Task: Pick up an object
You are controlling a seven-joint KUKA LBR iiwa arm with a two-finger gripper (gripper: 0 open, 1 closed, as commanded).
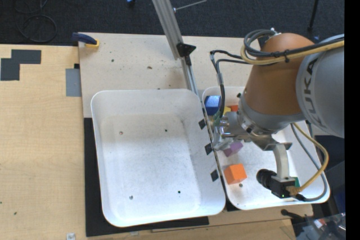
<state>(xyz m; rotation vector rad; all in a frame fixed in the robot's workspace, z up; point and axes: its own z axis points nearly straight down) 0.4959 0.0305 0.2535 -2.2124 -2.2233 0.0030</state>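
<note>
- Over the right bin [264, 203], reaching in from the right: grey arm with orange band [281, 84], its bulk covering much of the bin's middle.
- Low at that bin's left side, just beside the wall shared with the left bin [112, 121]: gripper [227, 132], a metallic cluster half hidden beneath the wrist.
- Cannot tell from this slant whether open or closed, or whether gripping anything.
- Immediately on the near side of the gripper, perhaps touching it: purple piece [233, 148], small and partly covered by the metalwork.
- Further toward the near edge, clearly apart from the gripper: orange cube [235, 173], lying free on the bin floor close to the dividing wall.
- On the gripper's far side, in the bin's far left corner: blue block [212, 102], with a sliver of yellow [228, 111] just beside it, too small to identify.
- Along the wall between the bins: three small black clips [208, 149].
- In the left bin: white floor flecked with a few dark specks.
- Behind the bins, on the pale bench [135, 59]: slanted aluminium rail [166, 8] with a checkered tip, and a small blue-and-yellow item [85, 40] at the far left corner.
</note>
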